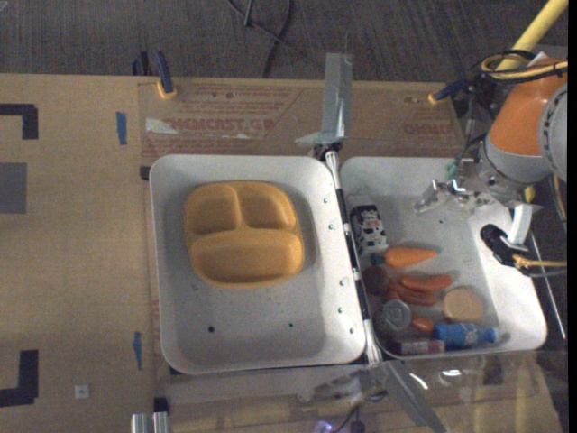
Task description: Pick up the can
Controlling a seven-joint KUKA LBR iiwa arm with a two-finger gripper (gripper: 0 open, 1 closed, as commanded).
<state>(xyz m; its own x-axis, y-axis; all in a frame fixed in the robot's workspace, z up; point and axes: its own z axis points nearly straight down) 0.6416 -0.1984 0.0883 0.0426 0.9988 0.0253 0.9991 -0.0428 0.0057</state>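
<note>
A yellow divided tray (pixel 243 233) sits in the left bin (pixel 171 269). The can (pixel 394 317) stands low in the right bin (pixel 527 318) among toy foods. Upper right, the end effector (pixel 451 190) hovers, fingers apart, holding nothing.

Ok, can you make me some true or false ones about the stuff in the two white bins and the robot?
1. The yellow tray lies in the left bin. True.
2. The can stands on the yellow tray. False: it sits in the right bin, near the front edge.
3. The carrot is in the same bin as the can. True.
4. The tool is touching the can. False: it is at the far side of the right bin, well apart from the can.
5. The blue bottle lies in the left bin. False: it lies in the right bin, at the front.
</note>
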